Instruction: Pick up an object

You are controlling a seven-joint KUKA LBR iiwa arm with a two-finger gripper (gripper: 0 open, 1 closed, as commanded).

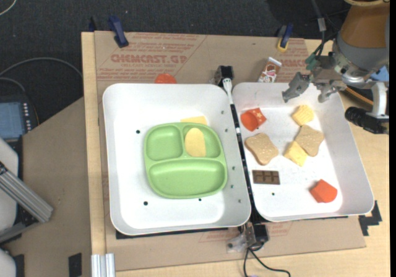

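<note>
My gripper (310,91) hangs over the back edge of the right bin (352,164), open, its two fingers spread with nothing between them. Just below it lies a yellow cracker (302,114). Further forward in that bin are a toast slice (309,140), a yellow cheese wedge (296,154), a tan bread slice (262,148), a red piece (252,119), a chocolate bar (266,177) and an orange-red block (323,191).
The left bin (120,146) holds a green divided plate (184,170) with a yellow piece (195,142) in one compartment and a yellow slab (193,121) behind it. A small carton (270,70) stands behind the right bin. Blue clamps (117,30) grip the board's back edge.
</note>
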